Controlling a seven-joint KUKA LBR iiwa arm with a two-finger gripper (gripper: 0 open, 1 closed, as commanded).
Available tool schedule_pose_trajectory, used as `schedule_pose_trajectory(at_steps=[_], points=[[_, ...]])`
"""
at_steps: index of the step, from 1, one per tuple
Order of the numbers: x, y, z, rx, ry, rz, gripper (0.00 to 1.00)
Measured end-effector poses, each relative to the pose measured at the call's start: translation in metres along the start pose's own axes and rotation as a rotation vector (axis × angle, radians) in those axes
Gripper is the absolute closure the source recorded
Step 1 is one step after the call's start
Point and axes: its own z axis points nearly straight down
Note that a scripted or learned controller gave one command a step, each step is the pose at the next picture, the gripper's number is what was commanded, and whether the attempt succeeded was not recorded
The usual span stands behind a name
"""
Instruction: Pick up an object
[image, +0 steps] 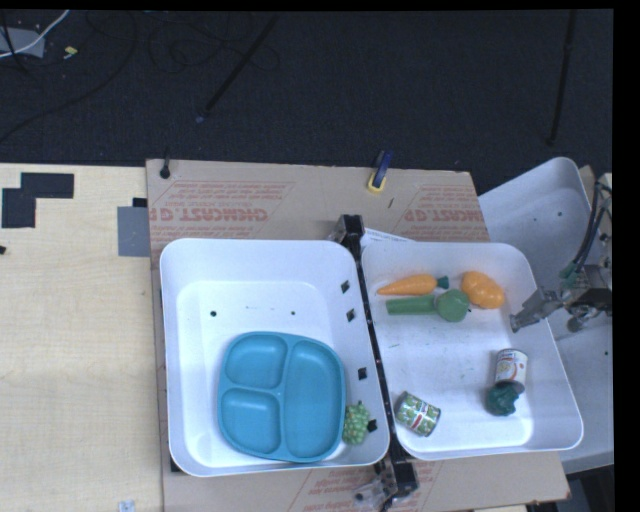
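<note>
Looking from left to right: two white bins sit side by side on a cardboard sheet (300, 205) on the desk (70, 330).
Left bin (190, 300): it holds a blue divided plate (282, 397) with three compartments, lying flat in the near half of the bin.
Grapes: a small green toy bunch of grapes (355, 424) lies just beside the right edge of the plate, at the near right corner of the left bin.
Right bin (540, 420): it holds six small things, all apart from the arm.
Near left corner: a small can with a green label (417, 414) lies on its side.
Far part: an orange toy carrot (412, 286) lies above a green toy with a round head (435, 306), the two close together; an orange fruit toy (483, 290) is just to their right.
Right side: a small jar (510, 367) lies tilted, and a dark green lump (502, 400) touches its near end.
Gripper (545, 308): it is at the right rim of the right bin, above the rim area.
Fingers: I cannot tell how far they are open, and nothing is seen between them.
</note>
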Motion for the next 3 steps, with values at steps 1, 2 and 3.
schedule_pose_trajectory(at_steps=[1, 2, 3], points=[[0.000, 0.002, -0.006, -0.010, -0.002, -0.002, 0.00], [0.000, 0.001, 0.038, -0.006, -0.001, -0.003, 0.00], [0.005, 0.003, 0.102, -0.006, 0.000, -0.003, 0.00]])
